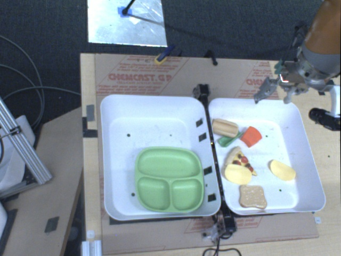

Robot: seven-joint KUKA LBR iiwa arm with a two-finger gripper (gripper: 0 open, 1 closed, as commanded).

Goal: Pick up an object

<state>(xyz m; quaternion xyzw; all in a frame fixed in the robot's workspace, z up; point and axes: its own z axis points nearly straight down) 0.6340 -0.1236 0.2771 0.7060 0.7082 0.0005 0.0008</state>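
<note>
Toast slice [252,196]: closest to us, at the near edge of the right bin [311,183], lying flat.
Pizza slice [239,166]: just behind the toast, its point aimed away from us.
Yellow piece [282,170]: to the right of the pizza slice, on its own.
Orange block [251,136]: behind the pizza slice, next to a little green bit [226,141].
Bread roll [225,127]: behind the pizza slice too, close to the wall between the bins, lying long-ways left to right.
Green tray [169,178]: in the left bin [114,159], left of the pizza slice.
Gripper [277,92]: up over the far edge of the right bin, fingers spread wide, nothing between them.
Which way to go: I think the orange block is closest; it sits toward us and a bit left of the gripper, so the arm must come forward and down.
</note>
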